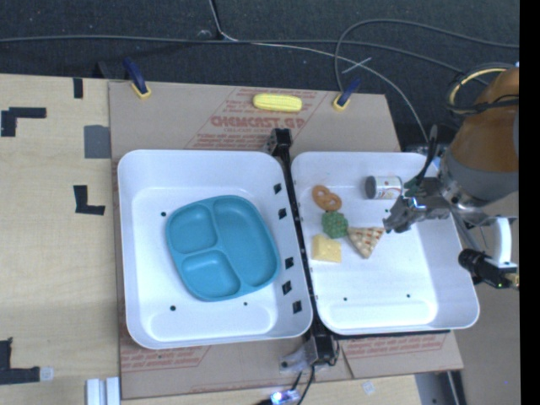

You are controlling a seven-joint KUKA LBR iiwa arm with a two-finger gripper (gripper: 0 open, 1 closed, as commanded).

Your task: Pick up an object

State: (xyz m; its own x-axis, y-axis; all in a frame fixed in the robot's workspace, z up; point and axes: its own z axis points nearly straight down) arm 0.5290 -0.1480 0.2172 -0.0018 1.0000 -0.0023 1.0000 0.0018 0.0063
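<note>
Cardboard sheeting [211,125] covers your bench, with a yellow corn cob [277,102] lying on it beyond the two bins. Your left bin [135,226] contains a blue divided plate [221,247]. Your right bin [422,302] contains five candidates: a pretzel [326,198], a green broccoli-like piece [335,224], a yellow block [327,249], a pizza-like wedge [365,240] and a small cylinder [384,187] at the far side. Your gripper [398,219] sits low over the right bin, just right of the wedge and near the cylinder. Its opening cannot be told from this angle, and nothing is seen in its grasp. Assessment: the approach looks made, no object is lifted, and every item lies on the bin floor. Grasp and lift are outstanding.
</note>
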